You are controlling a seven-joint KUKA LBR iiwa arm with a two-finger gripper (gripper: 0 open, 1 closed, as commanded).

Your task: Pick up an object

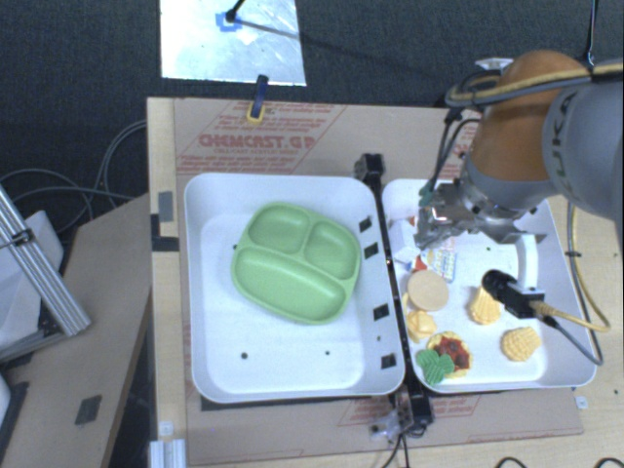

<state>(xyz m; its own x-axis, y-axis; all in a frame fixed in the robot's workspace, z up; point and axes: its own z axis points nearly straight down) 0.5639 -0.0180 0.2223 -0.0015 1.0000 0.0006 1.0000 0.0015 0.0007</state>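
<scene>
My gripper (pixel 436 224) hangs low over the right bin's (pixel 564 359) far-left part, above a small packet (pixel 444 261); grip state cannot be told. Other toy foods crowd the near edge. The green plate (pixel 296 261) sits mid left bin (pixel 210 300).

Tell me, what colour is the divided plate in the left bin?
Light green: the divided plate, seen in the camera view.

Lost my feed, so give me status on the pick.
Gripper low over right white bin, jaws hidden. Round tan disc lies just below it, not held. Green divided plate sits in left white bin.
</scene>
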